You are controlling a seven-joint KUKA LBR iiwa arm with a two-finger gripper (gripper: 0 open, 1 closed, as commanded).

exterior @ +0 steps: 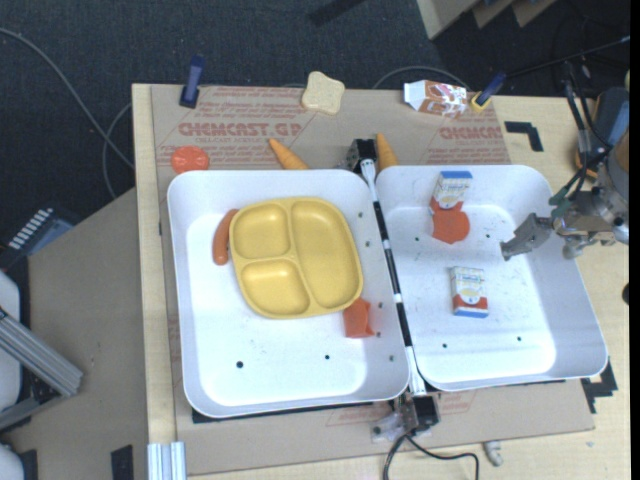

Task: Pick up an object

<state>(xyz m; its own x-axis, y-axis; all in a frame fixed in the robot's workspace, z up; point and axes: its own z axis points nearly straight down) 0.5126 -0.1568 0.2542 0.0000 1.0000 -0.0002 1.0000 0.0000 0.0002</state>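
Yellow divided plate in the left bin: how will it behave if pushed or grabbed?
The yellow plate looks like rigid moulded plastic, so probably stiff and light. It lies flat and wide, so it should slide, not tip. Its thin rim is likely the only grip, and the sausage at its edge may get shoved.

Landmark: the divider (388, 268) where the two bins meet.

Left bin (290, 378), left of the divider: sectioned plate (296, 256) at centre; sausage (221, 238) touching the plate's left edge; small block (357, 319) at the plate's near right corner, just beside the divider.

Right bin (500, 358), right of the divider: carton (452, 188) at the back; round piece (450, 226) touching the carton's near end; small box (468, 292) nearer the front, apart from both. Gripper (524, 238) over the bin's right part.

Worktop (250, 128) behind the bins: bread slice (323, 91), carrot (287, 155) and round lid (189, 158) left of the divider; wrapper (436, 97) right of it.
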